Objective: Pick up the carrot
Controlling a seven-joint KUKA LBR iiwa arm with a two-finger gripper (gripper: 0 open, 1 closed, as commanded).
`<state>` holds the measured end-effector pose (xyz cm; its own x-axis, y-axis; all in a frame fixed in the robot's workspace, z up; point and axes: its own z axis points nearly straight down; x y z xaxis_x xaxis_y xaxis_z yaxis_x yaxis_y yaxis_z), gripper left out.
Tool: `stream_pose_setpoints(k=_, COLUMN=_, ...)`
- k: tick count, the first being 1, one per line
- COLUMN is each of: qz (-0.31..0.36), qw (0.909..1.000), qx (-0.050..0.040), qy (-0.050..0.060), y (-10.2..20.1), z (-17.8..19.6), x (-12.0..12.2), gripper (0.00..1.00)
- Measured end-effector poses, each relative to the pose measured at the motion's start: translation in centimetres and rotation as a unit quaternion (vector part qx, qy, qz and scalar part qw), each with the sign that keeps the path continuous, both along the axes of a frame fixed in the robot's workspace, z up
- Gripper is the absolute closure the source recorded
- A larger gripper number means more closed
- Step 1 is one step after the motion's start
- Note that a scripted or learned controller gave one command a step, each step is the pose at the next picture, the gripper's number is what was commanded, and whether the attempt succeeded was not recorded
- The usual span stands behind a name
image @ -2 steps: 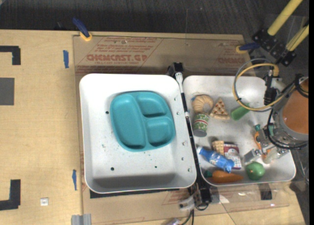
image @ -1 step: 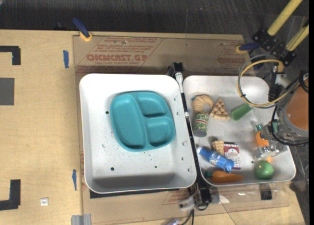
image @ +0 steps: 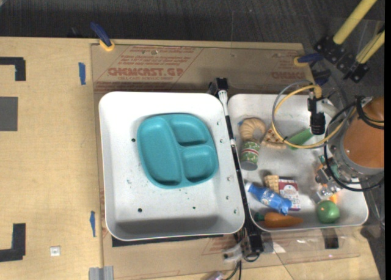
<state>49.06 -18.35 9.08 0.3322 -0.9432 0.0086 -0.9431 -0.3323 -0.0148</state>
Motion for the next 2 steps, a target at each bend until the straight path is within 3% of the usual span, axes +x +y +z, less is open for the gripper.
stream_pose_setpoints(k=1, qz=-0.002, qw=1.0, qx=0.0026, qy=-0.003, y=0.3, z=1.0, x=0.2, gripper=1.0)
stream_pose_setpoints(k=2, qz=0.242, qw=0.9702, qx=0.0032, qy=0.005, y=-1.5, z=-0.2, x=0.9, gripper=1.0)
